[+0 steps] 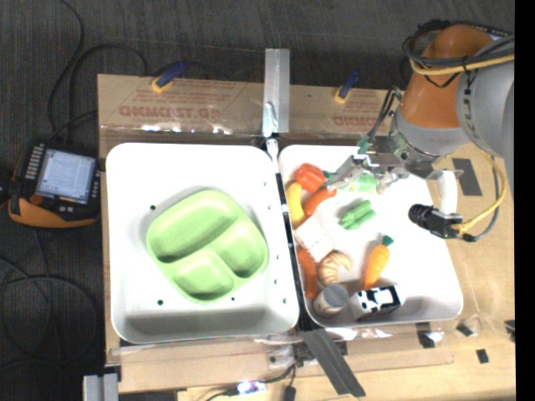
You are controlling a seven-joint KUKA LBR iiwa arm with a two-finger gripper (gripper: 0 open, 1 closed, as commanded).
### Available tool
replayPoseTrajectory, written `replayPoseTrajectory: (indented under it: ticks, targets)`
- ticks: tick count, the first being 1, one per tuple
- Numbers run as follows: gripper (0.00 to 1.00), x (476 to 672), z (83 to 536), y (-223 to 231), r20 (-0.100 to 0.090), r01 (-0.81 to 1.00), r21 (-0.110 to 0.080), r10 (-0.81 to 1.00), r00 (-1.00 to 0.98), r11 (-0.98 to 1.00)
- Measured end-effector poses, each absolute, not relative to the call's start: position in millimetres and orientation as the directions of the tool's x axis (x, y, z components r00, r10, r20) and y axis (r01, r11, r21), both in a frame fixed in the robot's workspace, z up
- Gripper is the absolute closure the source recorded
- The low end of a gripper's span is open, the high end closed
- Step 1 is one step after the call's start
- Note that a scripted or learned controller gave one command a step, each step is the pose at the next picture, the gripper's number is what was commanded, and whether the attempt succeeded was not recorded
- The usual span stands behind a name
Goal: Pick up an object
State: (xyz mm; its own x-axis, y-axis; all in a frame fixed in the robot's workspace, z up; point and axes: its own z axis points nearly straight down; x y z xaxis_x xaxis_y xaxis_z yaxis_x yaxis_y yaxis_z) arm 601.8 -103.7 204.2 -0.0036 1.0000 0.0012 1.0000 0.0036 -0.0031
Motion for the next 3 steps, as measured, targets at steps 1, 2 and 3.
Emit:
replayPoseTrajectory:
  ticks: [1, 2, 3]
  targets:
    - [0.00, 602.5, 225, -80, -0.002, 0.995, -0.001, 0.995, -0.101, 0.101]
    - [0.00, 601.9, 100, -139, -0.006, 0.995, 0.016, 0.995, -0.103, 0.103]
    - [1.00, 602.7, 111, -139, -0.006, 0.995, 0.018, 0.995, -0.102, 0.102]
